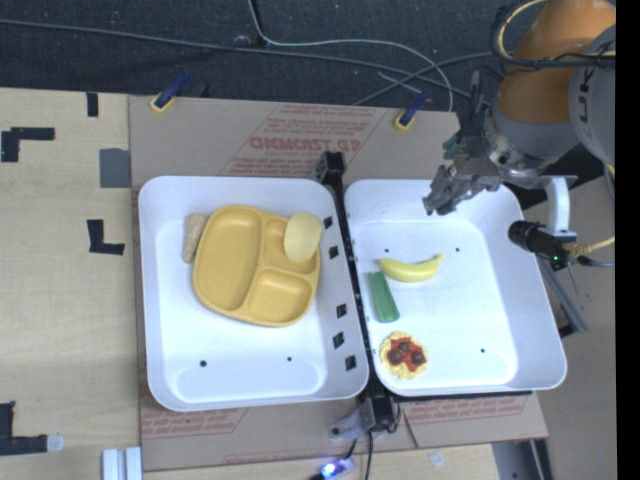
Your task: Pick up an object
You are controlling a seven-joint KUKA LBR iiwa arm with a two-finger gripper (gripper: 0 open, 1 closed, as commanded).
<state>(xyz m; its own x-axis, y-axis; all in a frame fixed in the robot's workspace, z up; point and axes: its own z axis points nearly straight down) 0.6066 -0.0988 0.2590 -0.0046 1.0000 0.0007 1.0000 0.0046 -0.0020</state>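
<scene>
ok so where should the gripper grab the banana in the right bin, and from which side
Grip the banana across its thick middle, coming straight down from above. It lies flat on the right bin floor, long axis running left-right, ends curling up, so fingers closing front to back would span its narrow width. The green stick sits just below its left end, so staying mid-body or slightly right probably avoids it. The gripper hangs near the bin's far edge.

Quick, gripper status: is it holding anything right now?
Gripper: above the far edge of the right bin, nothing seen between its fingers; open or shut cannot be told.
</scene>
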